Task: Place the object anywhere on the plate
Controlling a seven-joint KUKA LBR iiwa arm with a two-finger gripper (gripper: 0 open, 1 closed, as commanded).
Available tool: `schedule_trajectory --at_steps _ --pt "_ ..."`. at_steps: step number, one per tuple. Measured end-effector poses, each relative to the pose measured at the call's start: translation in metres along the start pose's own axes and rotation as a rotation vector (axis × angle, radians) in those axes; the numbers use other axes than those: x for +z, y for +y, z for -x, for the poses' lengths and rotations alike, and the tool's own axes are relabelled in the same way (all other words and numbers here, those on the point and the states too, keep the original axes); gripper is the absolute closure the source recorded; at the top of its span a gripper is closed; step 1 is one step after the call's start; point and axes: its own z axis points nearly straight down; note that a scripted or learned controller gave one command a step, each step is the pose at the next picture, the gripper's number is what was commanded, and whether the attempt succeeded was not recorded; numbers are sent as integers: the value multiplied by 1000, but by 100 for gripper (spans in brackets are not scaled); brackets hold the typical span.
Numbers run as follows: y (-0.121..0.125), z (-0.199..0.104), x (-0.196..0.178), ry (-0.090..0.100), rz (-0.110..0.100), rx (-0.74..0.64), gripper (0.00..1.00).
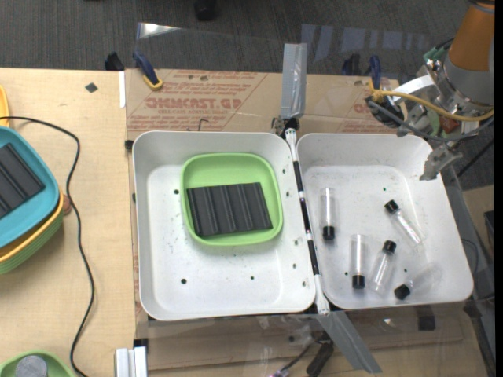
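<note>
Two white bins are sitting side by side on a sheet of brown cardboard (206, 100). In the left bin (157, 289) a green plate (233, 168) is lying a little toward 12 o'clock from the middle, and a dark ribbed insert (229, 209) is covering most of its floor.

Five small clear vials with black caps are lying flat in the right bin (354, 167), none of them touching the plate. The left vial (326, 210) is resting toward 9 o'clock, near the wall between the bins, its cap pointing to 6 o'clock. The lower vial (357, 259) is lying toward 6 o'clock, and just beside it, at its 3 o'clock, the tilted vial (382, 267) is leaning its cap toward 12. The right vial (402, 221) is lying toward 3 o'clock at a slant. The corner vial (410, 284) is resting near the corner at 5 o'clock.

The grey arm with the orange band (475, 34) is reaching in from 2 o'clock. Its gripper (435, 166) is hanging over the right bin's corner at 1 o'clock, well apart from every vial and carrying nothing that I can see. Whether it is open or closed, I cannot tell from here.

A blue tray (23, 187) is sitting on the wooden table at 9 o'clock, with a black cable (78, 210) running past it.
</note>
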Motion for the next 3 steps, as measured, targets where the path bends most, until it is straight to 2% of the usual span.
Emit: schedule_trajectory --at_steps 1,2,3 --pt "-30 3 15 0 0 2 0" --pt "8 10 20 -1 1 1 0" --pt "-62 6 32 0 1 1 0"
